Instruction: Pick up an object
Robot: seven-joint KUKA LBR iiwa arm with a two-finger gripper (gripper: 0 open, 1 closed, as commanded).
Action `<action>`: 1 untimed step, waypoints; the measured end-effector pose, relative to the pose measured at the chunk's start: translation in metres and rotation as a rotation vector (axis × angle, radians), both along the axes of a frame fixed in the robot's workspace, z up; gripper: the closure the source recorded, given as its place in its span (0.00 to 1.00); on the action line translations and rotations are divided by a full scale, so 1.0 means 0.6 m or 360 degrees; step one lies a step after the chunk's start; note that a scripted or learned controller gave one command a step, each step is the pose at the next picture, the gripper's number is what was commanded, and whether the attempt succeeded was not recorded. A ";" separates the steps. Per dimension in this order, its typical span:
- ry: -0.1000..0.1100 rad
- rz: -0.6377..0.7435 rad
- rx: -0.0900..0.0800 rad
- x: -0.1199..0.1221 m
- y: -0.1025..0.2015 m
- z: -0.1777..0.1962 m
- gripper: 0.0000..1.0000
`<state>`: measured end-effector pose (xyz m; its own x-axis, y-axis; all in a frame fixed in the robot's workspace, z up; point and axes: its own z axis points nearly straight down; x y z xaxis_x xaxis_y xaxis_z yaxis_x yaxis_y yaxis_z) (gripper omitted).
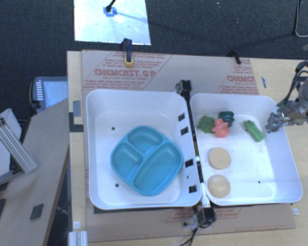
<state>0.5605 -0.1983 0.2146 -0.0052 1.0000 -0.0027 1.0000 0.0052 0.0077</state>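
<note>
Red words on the board

The board (143, 68) under the bins says "CHEMCAST" in red on the left, and again on the right. The smaller letters are too blurry to read.

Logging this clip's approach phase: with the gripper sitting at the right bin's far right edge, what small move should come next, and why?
Probably a short shift left and down toward the green piece. The gripper sits at the right bin's right rim with nothing seen in it, and that green piece is the nearest object. The pink toy and the two tan discs lie farther left.
</note>
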 end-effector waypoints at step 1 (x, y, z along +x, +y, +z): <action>0.0005 0.0008 0.0007 0.029 0.095 0.018 1.00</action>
